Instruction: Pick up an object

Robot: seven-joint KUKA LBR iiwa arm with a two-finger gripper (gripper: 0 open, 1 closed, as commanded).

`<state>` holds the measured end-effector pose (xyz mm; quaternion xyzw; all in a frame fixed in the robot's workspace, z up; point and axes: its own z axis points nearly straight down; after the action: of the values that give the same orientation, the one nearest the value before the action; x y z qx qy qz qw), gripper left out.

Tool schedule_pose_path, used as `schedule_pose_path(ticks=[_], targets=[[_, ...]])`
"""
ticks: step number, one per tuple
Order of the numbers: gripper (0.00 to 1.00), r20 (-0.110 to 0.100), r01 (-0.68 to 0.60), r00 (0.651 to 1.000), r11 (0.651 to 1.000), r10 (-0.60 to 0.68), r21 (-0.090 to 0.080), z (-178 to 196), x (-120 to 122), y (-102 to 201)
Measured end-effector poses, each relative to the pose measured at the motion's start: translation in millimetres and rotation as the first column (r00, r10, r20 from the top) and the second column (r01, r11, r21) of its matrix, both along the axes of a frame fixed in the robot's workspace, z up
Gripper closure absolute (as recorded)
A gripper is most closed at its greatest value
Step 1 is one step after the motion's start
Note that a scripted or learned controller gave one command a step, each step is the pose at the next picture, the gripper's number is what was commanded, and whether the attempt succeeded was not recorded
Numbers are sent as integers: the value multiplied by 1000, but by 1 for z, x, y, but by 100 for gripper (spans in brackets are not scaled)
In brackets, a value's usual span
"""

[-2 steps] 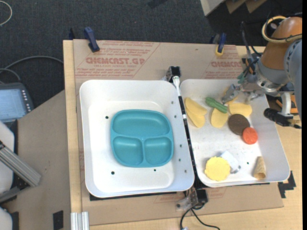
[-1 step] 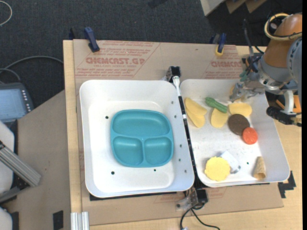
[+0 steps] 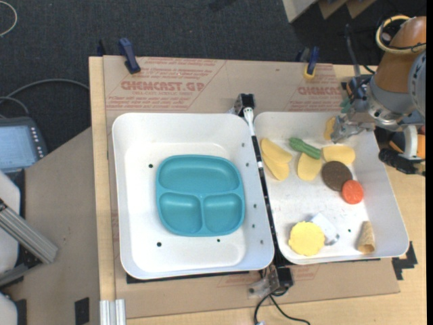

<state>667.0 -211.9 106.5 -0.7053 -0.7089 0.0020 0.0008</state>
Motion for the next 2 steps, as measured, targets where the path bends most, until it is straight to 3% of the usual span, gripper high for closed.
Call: schedule_pose_path(ticks=[1, 2], targets=[[100, 15, 1, 1000, 1000, -1, 0, 104, -8, 47], [100, 19, -2, 1000, 1000, 2, 2, 239, -68, 112]])
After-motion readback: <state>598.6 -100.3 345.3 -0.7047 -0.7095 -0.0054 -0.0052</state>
